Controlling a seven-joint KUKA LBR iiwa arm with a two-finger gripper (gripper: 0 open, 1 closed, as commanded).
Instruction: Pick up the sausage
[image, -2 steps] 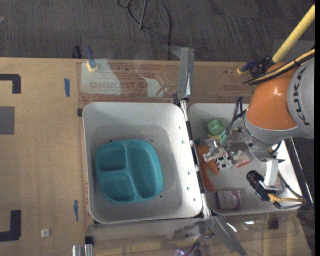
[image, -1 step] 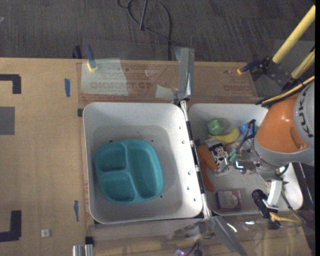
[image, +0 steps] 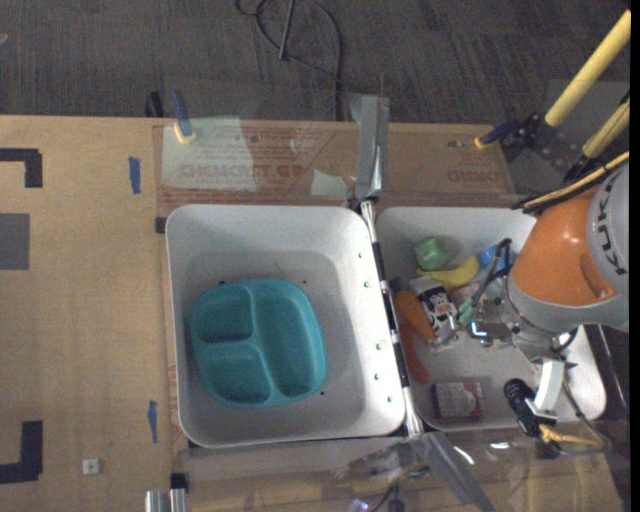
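Grey carpet (image: 120, 50) borders wooden bench (image: 70, 330) bearing white bins (image: 270, 225).

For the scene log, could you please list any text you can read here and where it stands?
"KU", partial lettering on the arm's grey shell.
Mirrored print under the clear sheet on the cardboard: too blurred to read.
Small packet in the right bin: print too small to read.

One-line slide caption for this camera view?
Arm's gripper low in the right bin beside the orange sausage; teal plate in the left bin.
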